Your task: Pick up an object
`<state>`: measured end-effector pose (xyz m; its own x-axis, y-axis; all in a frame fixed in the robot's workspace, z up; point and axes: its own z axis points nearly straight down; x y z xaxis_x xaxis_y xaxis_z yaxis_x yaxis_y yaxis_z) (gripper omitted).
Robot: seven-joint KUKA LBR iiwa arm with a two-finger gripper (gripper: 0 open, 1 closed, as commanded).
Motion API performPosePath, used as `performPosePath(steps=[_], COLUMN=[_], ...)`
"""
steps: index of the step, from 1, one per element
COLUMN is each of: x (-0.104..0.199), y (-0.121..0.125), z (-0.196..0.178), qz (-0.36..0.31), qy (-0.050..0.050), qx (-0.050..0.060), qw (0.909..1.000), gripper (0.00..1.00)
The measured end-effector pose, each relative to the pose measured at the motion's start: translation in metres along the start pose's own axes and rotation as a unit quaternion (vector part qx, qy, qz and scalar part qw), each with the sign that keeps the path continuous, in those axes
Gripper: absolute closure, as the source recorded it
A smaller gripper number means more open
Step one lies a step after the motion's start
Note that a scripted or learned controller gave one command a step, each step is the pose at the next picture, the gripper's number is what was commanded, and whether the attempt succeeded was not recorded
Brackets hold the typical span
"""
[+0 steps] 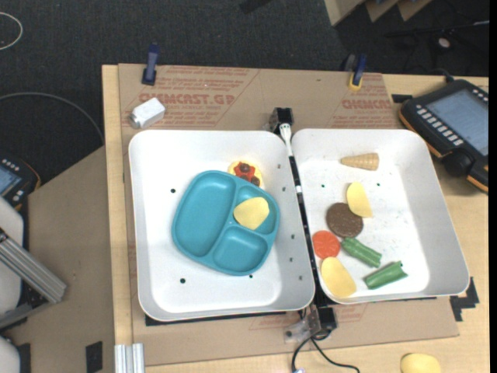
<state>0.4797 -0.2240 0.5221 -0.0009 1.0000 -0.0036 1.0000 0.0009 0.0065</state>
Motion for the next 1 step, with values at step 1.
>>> performPosePath(steps=[1], x=[-0.0001], y=[0.0000], z=[-0.0140], qz=[0.000], qy=[0.000], qx=[0.000], qw=[1.0000], gripper=[1.00])
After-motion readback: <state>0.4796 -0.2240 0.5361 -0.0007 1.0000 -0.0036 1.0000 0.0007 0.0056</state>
